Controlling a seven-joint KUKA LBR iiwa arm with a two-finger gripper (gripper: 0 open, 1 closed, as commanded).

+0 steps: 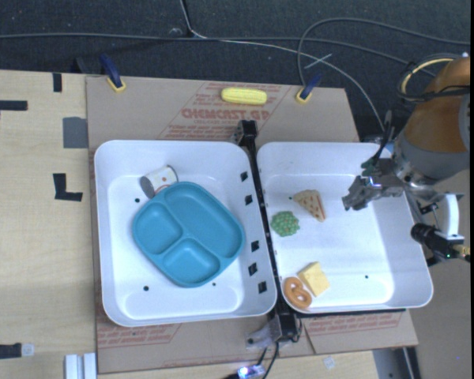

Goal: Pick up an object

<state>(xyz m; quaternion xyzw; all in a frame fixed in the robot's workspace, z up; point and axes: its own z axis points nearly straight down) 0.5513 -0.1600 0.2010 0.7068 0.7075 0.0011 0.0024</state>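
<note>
The right bin (379, 235) holds a tan wedge-shaped slice (310, 204), a green broccoli-like piece (285, 224), a yellow block (314, 279) and a small orange ring (297, 292) at its front edge. My gripper (355, 199) hangs over the right bin's upper middle, just right of the tan slice and apart from it. Nothing shows in its grasp. The arm's orange band (450, 73) and grey wrist come in from the right.
The left bin (110, 235) holds a blue divided plate (188, 233) and a small white cup (159, 181) lying on its side. A yellow corn-like toy (243, 95) lies on the cardboard behind the bins. Cables run across the dark floor behind.
</note>
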